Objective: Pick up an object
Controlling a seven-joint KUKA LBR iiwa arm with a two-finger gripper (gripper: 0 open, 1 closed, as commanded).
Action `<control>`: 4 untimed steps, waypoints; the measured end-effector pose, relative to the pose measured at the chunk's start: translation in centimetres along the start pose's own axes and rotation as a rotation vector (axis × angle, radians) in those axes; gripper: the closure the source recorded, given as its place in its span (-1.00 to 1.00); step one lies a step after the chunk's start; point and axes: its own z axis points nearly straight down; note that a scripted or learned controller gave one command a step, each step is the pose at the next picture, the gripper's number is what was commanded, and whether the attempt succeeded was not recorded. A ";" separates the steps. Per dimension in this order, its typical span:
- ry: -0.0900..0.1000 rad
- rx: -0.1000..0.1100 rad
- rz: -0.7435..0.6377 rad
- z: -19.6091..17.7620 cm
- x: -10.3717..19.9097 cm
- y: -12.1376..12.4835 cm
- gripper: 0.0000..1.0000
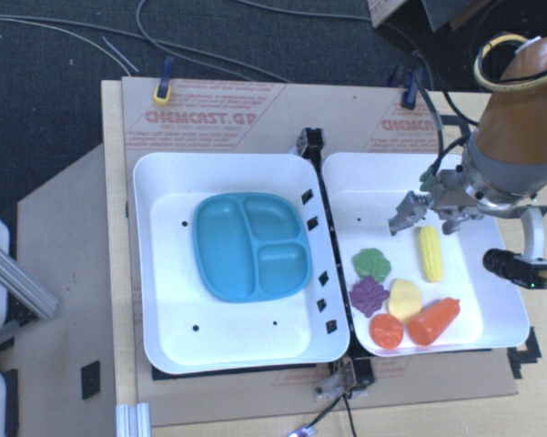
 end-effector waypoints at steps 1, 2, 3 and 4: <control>-0.001 -0.013 -0.003 -0.6 0.0 0.2 -1.00; 0.000 -0.007 -0.002 4.5 0.8 -0.5 -1.00; -0.001 -0.008 -0.001 9.6 -0.2 -0.3 -1.00; 0.000 -0.013 0.000 14.5 -0.2 -0.2 -1.00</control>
